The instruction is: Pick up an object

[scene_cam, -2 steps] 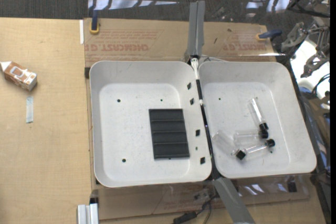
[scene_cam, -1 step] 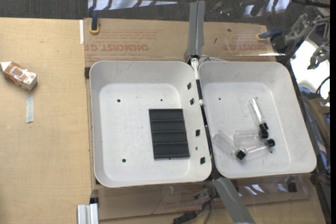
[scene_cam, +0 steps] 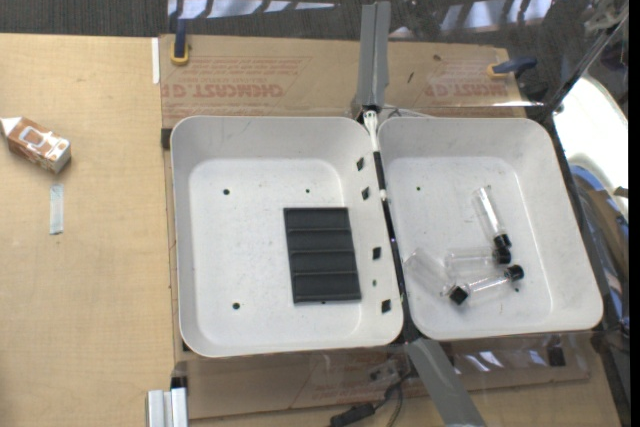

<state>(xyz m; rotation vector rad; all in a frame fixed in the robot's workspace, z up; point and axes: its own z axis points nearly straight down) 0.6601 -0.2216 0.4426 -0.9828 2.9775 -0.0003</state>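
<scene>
A black ribbed rectangular block lies flat in the middle of the left bin. In the right bin, several clear plastic tubes with black caps lie toward the front right. One tube points away from the front, with its cap at its near end. Another tube lies crosswise with black caps at both ends. A clear tube rests to their left.
A small orange-and-white box and a short grey strip lie on the wooden bench at the left. Cardboard sits under the bins, held by clamps. A grey metal bar stands behind the seam between the bins.
</scene>
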